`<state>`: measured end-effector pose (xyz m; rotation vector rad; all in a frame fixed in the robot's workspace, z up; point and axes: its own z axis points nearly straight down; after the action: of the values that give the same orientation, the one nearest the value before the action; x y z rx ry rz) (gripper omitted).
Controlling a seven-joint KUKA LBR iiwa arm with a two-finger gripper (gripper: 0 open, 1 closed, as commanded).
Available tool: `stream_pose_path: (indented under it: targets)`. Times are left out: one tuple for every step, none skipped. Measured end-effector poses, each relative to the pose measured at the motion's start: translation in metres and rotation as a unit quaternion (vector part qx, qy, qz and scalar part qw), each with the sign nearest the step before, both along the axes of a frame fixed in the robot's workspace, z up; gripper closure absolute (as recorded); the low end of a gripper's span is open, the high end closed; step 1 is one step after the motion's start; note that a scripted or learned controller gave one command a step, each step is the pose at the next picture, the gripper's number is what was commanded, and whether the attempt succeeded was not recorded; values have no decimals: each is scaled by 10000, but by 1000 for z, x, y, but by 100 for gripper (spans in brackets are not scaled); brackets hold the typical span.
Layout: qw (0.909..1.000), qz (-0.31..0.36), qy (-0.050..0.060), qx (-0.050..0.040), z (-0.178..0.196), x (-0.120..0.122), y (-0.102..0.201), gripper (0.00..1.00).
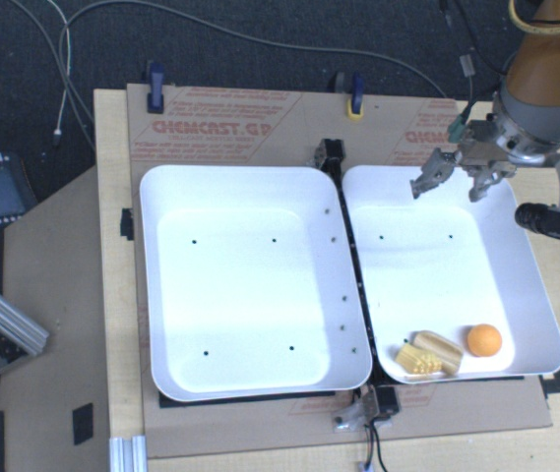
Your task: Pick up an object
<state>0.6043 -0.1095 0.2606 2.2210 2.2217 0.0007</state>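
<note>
In the right bin (457, 264), near its front edge, lie three small things: an orange ball (484, 340), a tan bread-like roll (438, 346) and a yellow corn cob (418, 362) touching the roll. My gripper (453, 183) hangs above the bin's far edge, well back from those objects. Its two fingers (430, 178) are spread apart with nothing between them.
The left bin (245, 278) sits beside the right one on a cardboard-covered bench (260, 126). Two clamps (155, 85) hold the board's far edge. A black fitting (331, 155) stands between the bins at the back. Cables run across the dark floor behind.
</note>
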Motion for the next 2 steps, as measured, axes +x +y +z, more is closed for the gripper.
stream_pose_path:
  targets:
    - [10000,0,44,8,-71,-98,32,0]
    - [10000,20,3,7,-66,-123,83,0]
